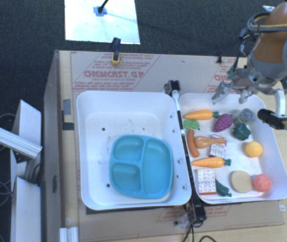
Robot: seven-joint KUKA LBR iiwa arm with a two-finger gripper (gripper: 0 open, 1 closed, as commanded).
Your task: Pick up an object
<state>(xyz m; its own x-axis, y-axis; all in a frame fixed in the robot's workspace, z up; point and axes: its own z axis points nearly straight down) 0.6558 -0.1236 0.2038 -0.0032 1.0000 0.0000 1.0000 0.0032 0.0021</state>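
Observation:
My gripper (231, 96) hangs over the far edge of the right bin (280, 171), open with nothing between its fingers. Below it in that bin lie a carrot (198, 115), purple grapes (223, 121), a grey round piece (244, 116) and a green pepper (241, 131). Nearer the front are a drumstick (209, 141), a sausage (191, 143), a second carrot (210, 162), a yellow ball (253, 148), a patterned box (206, 180), a tan disc (240, 181) and a pink ball (261, 182).
The left bin (95, 110) holds a blue divided plate (142, 166). A dark divider bar (181, 135) runs between the bins. Both bins rest on a cardboard sheet (133, 72), with a white sheet (102, 14) on the floor beyond.

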